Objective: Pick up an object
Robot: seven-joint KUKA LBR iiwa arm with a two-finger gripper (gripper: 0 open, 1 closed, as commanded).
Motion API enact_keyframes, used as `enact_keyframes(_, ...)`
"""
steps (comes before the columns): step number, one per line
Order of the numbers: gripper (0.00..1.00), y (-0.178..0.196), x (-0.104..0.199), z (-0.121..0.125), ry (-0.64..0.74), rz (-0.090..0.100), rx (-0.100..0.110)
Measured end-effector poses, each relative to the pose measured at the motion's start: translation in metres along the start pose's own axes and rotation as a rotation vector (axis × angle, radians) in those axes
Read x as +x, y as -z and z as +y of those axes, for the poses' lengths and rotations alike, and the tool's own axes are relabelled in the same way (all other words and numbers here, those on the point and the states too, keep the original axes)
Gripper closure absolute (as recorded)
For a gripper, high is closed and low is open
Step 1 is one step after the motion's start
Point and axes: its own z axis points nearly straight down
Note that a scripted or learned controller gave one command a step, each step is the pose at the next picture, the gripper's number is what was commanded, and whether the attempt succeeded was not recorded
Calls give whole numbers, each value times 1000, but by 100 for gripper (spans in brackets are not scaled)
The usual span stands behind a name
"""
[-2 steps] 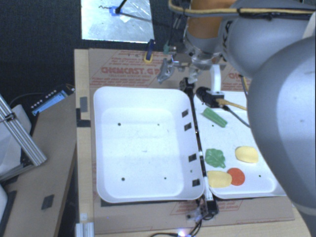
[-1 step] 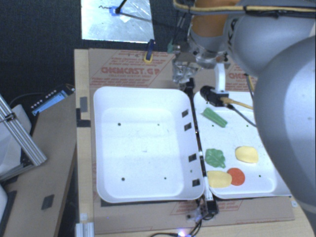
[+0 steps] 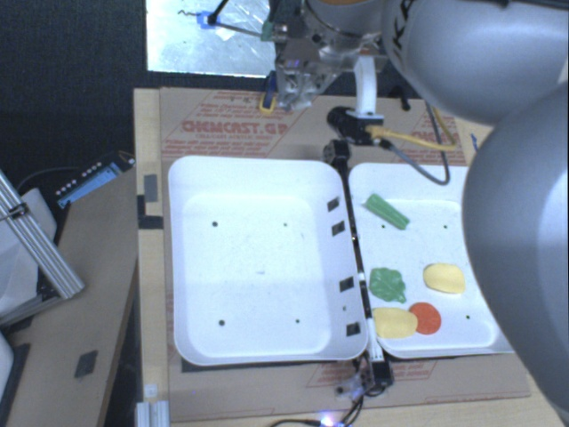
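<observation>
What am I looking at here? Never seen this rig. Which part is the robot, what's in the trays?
One fixed camera looks down at a slant on a bench. The big grey rounded shape on the right is the robot arm, very near the lens. Its gripper hangs above the bench beyond the bins; nothing is visible in it. Two shallow white bins sit side by side. The right bin holds a green stick-shaped piece, a green leafy piece, two yellow lumps and a red disc.
</observation>
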Motion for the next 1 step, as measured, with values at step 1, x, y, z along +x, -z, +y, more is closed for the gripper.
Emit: enact_keyframes(1, 100, 25, 18, 0, -6, -4, 7)
